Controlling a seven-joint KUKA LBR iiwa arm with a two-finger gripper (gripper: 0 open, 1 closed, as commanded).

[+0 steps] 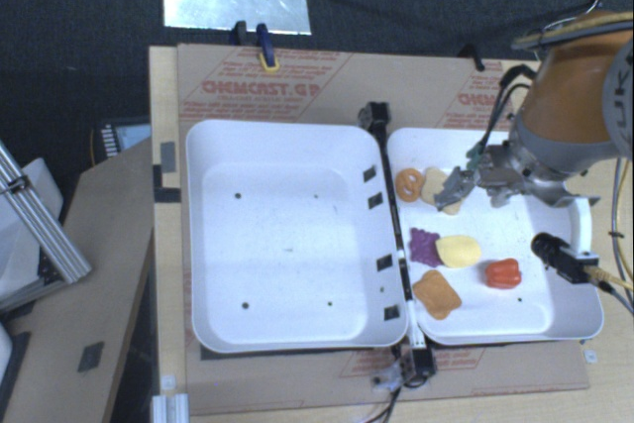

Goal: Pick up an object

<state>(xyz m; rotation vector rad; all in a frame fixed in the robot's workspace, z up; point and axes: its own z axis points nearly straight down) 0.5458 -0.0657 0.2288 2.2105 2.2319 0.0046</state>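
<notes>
- Cream-coloured food piece (437, 184), the likeliest target, is seen directly beneath the claw (454, 191), touching or just under its tips; whether it is gripped cannot be told.
- How wide the claw stands cannot be told from this slanted overhead view.
- The grey arm (575, 109) with its orange band is seen reaching in from the right, its wrist lying to the right of the cream piece.
- Just left of the cream piece, a small pretzel (408, 182) is found, near the divider between the bins.
- Below the cream piece, a purple grape cluster (424, 246) and a yellow lemon-like piece (459, 251) are set side by side, touching.
- Further below and to the right, one red pepper (503, 273) and one tan bread-like piece (436, 294) are counted.
- Six items in all are counted in the right bin (570, 322); the left bin (287, 233) lies well left of the cream piece.
- Both bins are borne by a cardboard-covered table (297, 84).
</notes>
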